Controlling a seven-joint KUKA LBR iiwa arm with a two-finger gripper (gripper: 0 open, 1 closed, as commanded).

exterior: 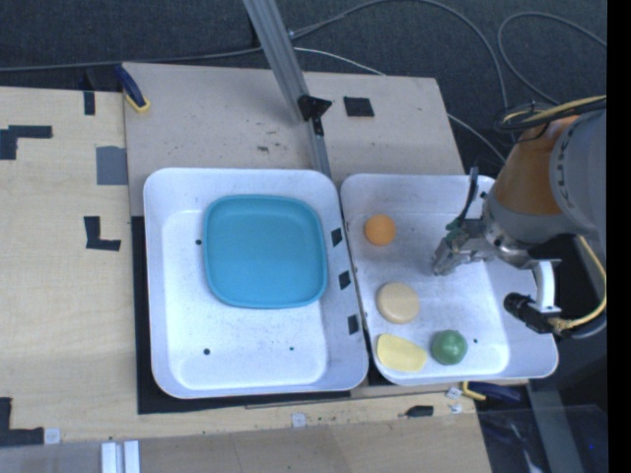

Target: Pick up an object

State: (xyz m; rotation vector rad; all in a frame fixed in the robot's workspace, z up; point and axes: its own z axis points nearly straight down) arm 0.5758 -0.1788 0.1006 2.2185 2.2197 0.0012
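The right bin point(414, 193) holds an orange ball point(380, 230), a cream round piece point(398, 303), a yellow piece point(399, 353) and a green ball point(449, 347). My gripper point(446, 260) reaches in from the right and hangs low over the bin's middle, to the right of the orange ball and above-right of the cream piece. I see nothing between its fingertips. It stands apart from all of the objects.
The left bin point(168, 294) carries a blue square plate point(264, 250). A metal pole point(286, 62) slants down to the seam between the bins. Cables lie on the dark floor at the back right.
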